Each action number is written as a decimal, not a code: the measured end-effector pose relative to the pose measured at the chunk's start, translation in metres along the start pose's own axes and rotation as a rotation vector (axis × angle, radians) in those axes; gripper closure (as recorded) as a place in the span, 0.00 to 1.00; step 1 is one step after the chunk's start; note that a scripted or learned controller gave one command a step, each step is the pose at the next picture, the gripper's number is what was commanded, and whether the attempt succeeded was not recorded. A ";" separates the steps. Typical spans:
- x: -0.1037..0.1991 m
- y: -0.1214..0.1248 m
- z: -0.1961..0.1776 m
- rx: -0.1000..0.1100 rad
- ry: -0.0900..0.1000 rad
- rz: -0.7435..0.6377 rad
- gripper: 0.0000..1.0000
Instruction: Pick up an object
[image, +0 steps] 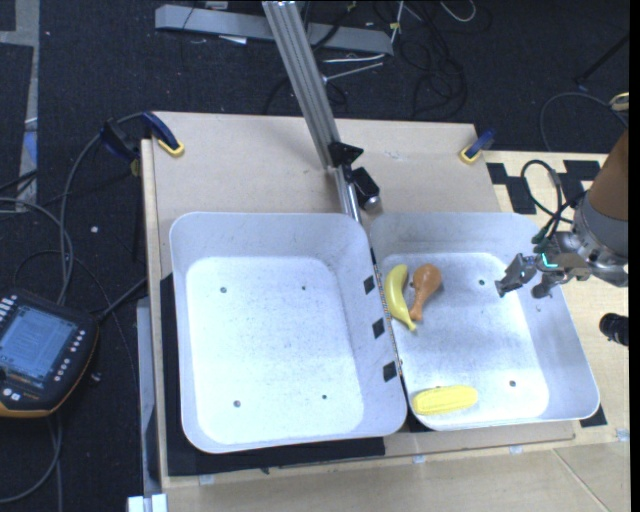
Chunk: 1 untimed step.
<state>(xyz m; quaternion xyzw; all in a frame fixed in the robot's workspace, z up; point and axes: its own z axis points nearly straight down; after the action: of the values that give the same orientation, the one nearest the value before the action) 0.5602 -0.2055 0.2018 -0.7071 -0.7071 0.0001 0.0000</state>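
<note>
A wooden bench (260, 160) on dark carpet holds two shallow white bins. The pincer (520, 277) hovers open and empty over the right bin's (560, 340) right part. To its left, near the bins' shared edge, a banana (399, 296) touches a brown drumstick toy (424, 287). A yellow oblong piece (445, 401) lies below-left of the pincer. The left bin (270, 340) sits farther left. A handheld control pendant (35, 350) and cables lie on the floor at far left.

Two white bins (200, 250); one banana (399, 296); one drumstick (424, 287); one yellow corn (445, 401).
</note>
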 end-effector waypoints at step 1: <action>0.000 0.000 0.000 0.000 0.000 0.000 0.00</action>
<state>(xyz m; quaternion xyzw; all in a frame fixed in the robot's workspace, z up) 0.5602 -0.2055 0.2017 -0.7071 -0.7071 0.0001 0.0000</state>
